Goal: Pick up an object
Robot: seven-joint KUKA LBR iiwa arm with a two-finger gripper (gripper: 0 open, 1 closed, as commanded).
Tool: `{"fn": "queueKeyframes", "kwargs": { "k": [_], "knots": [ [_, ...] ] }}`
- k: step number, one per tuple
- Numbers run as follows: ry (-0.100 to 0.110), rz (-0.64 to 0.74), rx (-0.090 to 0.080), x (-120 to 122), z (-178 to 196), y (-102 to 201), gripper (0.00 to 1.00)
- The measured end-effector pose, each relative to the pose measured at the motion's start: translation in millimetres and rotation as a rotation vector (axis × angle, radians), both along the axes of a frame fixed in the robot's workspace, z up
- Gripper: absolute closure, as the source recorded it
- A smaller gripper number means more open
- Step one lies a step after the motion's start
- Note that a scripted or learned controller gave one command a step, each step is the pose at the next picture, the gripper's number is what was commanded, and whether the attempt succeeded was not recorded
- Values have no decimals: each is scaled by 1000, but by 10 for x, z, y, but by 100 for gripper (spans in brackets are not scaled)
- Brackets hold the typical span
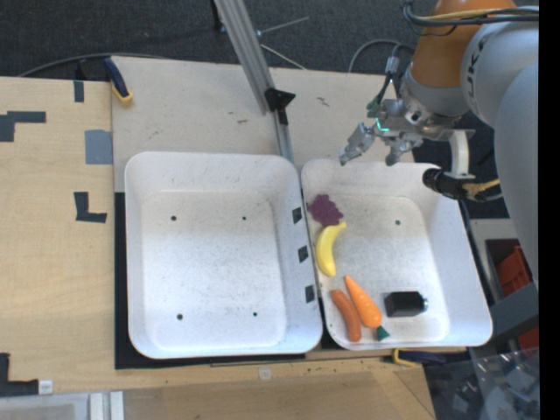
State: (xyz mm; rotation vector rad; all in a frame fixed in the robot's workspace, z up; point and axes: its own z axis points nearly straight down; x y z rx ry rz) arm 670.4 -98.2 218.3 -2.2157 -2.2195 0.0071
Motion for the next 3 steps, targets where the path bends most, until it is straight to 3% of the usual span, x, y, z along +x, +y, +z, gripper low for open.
{"fn": "queueKeyframes", "kwargs": {
  "k": [1,3],
  "knots": [
    [-5,1,-1,10,34,0,0],
    [1,0,-2,-16,-1252,46,0]
  ]
}}
